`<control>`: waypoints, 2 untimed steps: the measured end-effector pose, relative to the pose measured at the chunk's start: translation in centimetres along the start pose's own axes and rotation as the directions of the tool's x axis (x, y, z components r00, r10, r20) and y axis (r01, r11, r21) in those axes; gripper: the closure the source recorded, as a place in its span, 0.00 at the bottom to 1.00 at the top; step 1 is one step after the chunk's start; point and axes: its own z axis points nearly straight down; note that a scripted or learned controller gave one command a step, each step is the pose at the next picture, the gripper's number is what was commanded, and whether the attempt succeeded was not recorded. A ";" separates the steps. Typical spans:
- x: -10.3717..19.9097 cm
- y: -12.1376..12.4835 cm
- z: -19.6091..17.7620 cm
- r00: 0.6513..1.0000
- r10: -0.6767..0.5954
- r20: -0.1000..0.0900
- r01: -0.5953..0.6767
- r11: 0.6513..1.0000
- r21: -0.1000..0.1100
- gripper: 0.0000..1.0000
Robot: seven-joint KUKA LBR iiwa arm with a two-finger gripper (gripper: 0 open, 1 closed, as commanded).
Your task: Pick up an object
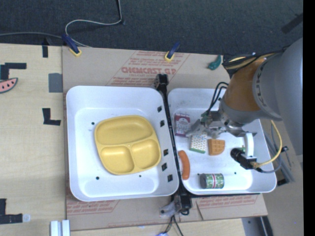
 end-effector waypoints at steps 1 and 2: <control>0.1 -0.1 -0.7 1.000 -0.001 -0.001 0.001 1.000 0.003 1.00; 3.3 -2.4 -10.8 1.000 -0.002 -0.003 0.002 1.000 0.011 1.00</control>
